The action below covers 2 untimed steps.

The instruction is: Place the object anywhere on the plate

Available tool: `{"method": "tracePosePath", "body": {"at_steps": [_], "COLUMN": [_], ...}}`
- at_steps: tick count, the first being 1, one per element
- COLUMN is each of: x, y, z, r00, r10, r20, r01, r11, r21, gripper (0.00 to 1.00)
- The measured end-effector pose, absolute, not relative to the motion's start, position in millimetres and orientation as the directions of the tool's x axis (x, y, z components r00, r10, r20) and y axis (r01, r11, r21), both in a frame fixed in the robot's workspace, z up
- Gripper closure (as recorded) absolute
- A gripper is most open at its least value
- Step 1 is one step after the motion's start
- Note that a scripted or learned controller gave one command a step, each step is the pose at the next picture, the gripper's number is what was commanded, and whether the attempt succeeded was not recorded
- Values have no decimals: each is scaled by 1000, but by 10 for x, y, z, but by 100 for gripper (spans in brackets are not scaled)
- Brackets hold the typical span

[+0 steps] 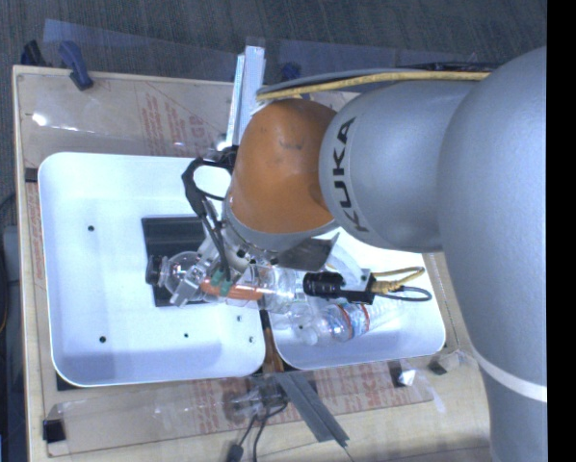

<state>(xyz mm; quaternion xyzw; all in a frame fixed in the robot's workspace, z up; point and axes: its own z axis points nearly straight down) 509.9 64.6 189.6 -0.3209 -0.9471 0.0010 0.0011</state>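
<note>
The gripper [182, 275] hangs over the dark plate [172, 234] in the left bin [86, 258], whether its fingers are parted I cannot tell, while a clear bottle [331, 320] lies in the right bin [413, 340], well apart from the plate.

Dark grey floor [172, 8] — perhaps carpet — around a pale wooden bench [124, 104].

Grey arm [432, 142] over two white bins [86, 258], pincer [187, 275] above dark plate [172, 234] in left bin
</note>
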Motion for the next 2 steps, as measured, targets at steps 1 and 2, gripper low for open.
{"method": "tracePosePath", "body": {"at_steps": [1,2], "x": [5633,5634], "y": [282,281], "z": [2080,2081], "r00": [-761,-761], "r10": [648,649], "r20": [0,0], "r01": [648,649], "r11": [761,761], "r21": [-1,-1], "gripper": [100,0]}}
